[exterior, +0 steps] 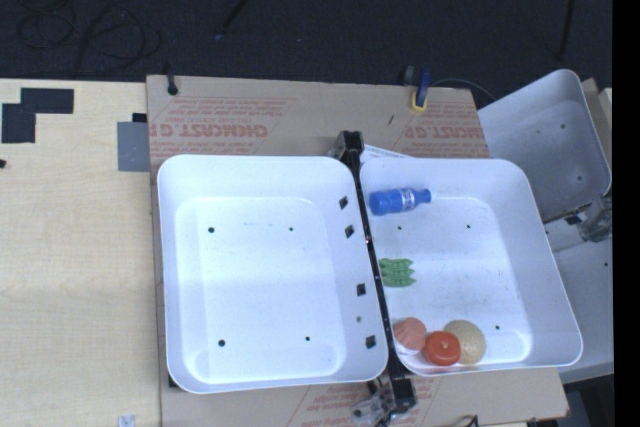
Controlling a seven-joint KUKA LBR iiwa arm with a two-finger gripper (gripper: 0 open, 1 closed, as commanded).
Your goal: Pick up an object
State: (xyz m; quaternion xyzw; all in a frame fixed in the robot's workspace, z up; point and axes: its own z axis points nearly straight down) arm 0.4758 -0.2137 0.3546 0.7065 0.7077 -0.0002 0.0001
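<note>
Cardboard sheet point(300, 120) under the bins reads "CHEMCAST GP", upside down. Right bin point(540, 245): blue bottle point(399, 201) at far edge, green item point(397, 272) mid, red cap point(442, 348) w/ two pale round pieces at near edge. Tool state: can't tell.

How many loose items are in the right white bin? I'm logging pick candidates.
5: a blue plastic bottle near the far-left corner, a green ridged piece by the divider, and a pink disc, red round cap and tan ball clustered at the near edge.
</note>
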